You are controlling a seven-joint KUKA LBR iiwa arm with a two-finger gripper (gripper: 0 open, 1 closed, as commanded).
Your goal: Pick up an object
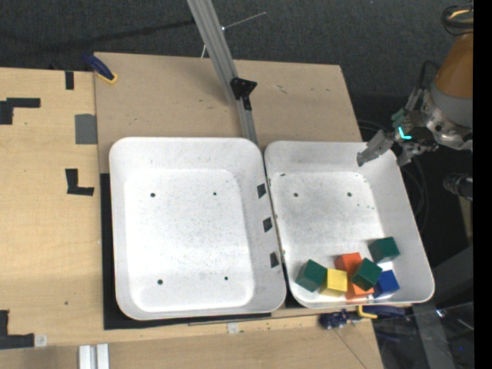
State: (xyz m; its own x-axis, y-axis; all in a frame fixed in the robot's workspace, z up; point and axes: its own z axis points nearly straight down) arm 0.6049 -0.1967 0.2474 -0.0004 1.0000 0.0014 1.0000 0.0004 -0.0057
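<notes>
Blocks (350, 274), green, yellow, orange and blue, cluster in the right bin's (323, 206) near corner. End effector (374, 149) hovers over that bin's far right rim, well apart from them; its opening cannot be told. Nothing held.

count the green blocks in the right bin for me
3, all in the near-right pile: green block at the pile's left, one in the middle, one at the upper right. Others may be hidden beneath.
</notes>
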